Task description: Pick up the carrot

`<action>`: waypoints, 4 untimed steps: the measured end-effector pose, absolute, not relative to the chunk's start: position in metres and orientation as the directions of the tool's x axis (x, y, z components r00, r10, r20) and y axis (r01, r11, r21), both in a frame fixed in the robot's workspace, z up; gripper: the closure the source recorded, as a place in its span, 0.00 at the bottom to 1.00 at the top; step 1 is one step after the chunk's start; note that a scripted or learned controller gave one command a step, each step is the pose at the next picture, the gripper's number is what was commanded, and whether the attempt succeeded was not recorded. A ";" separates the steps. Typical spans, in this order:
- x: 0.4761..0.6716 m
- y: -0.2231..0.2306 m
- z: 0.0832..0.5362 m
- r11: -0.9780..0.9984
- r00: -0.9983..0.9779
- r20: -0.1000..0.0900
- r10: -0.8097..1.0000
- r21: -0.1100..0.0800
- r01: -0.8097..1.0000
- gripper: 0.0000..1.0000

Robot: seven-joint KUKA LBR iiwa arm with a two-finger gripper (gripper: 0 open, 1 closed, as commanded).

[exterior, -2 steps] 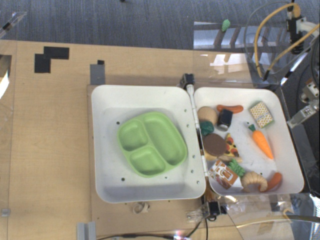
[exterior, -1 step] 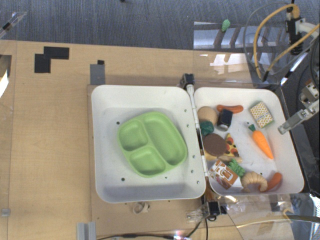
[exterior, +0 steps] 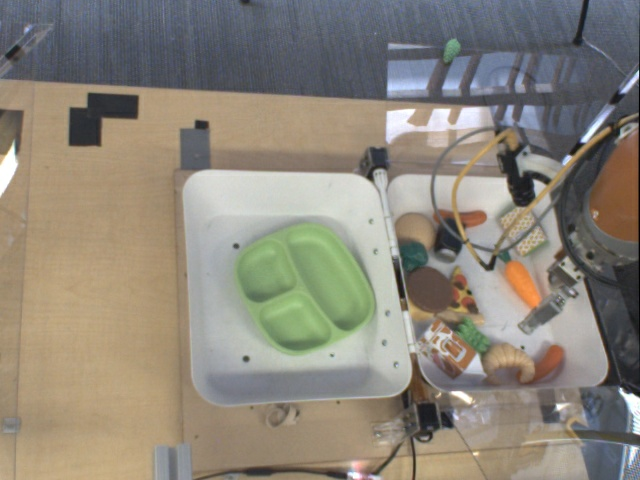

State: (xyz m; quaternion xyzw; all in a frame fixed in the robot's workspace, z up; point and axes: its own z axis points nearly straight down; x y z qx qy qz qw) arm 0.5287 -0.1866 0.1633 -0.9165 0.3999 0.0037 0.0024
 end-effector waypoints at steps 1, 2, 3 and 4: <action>0.541 -0.198 0.088 -0.800 0.800 0.007 -0.600 -0.006 -0.600 0.00; 0.588 -0.185 0.087 -0.581 0.582 0.001 -0.814 -0.009 -0.813 0.00; 0.544 -0.190 0.088 -0.652 0.652 0.004 -0.759 -0.009 -0.758 0.00; 0.548 -0.188 0.101 -0.653 0.653 0.011 -0.757 -0.016 -0.757 1.00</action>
